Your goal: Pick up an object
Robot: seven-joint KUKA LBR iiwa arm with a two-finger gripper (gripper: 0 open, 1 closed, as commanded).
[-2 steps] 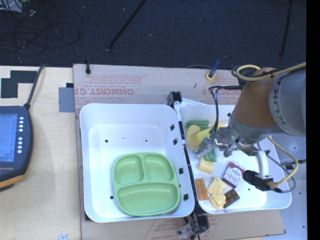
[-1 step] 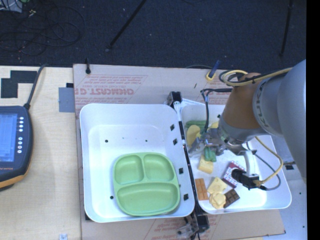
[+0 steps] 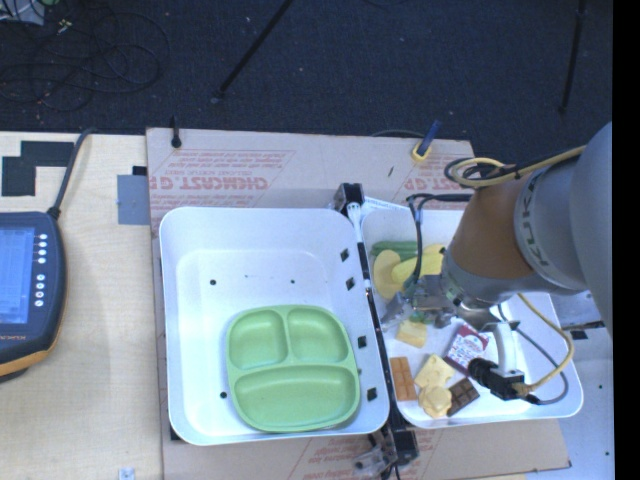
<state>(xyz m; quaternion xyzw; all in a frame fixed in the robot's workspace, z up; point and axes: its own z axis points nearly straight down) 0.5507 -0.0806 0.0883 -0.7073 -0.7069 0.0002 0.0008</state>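
Note:
The right bin (image 3: 570, 393) holds a pile of small toy foods: a yellow-green round piece (image 3: 386, 266), a yellow piece (image 3: 432, 260), a pale yellow block (image 3: 412, 334), a tan cracker (image 3: 402, 377), a yellow wedge (image 3: 434, 373), a dark brown piece (image 3: 462, 396) and a small maroon packet (image 3: 466, 348). The arm's orange band (image 3: 492, 230) and grey wrist hang over the bin's far half. My gripper (image 3: 428, 303) reaches down among the items near the bin's left side, just above the pale yellow block. Its fingertips are hidden by the wrist and clutter.
The left bin (image 3: 200, 268) carries a green divided plate (image 3: 292, 366) in its near right part. A black divider (image 3: 362, 298) separates the bins. A tablet-like pendant (image 3: 25, 278) lies on the bench at far left.

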